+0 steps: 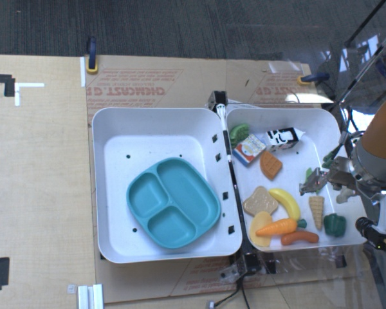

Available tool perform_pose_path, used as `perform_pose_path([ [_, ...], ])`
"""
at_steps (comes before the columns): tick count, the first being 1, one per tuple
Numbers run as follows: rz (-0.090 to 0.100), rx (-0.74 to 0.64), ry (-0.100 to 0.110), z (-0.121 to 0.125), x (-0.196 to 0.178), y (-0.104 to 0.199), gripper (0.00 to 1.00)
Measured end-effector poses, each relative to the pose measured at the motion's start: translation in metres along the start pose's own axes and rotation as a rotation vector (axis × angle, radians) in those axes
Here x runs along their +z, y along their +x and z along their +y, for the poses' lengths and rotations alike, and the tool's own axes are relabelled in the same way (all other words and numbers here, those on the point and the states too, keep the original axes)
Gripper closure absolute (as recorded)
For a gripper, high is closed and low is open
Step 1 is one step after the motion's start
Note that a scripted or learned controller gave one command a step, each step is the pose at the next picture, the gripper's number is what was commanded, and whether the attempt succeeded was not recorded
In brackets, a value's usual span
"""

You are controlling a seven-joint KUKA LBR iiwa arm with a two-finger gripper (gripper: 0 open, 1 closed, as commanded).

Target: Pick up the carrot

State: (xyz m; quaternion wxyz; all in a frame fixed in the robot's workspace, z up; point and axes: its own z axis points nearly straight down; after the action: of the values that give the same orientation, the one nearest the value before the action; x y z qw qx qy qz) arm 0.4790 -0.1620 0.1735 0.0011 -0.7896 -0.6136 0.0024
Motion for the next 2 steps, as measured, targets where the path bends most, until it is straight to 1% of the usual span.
perform_pose_path([
  [1,0.003,-0.317,0.001,0.004,0.086,-0.018,0.00],
  [2,0.003,-0.303,0.003,-0.012,0.082,0.042,0.00],
])
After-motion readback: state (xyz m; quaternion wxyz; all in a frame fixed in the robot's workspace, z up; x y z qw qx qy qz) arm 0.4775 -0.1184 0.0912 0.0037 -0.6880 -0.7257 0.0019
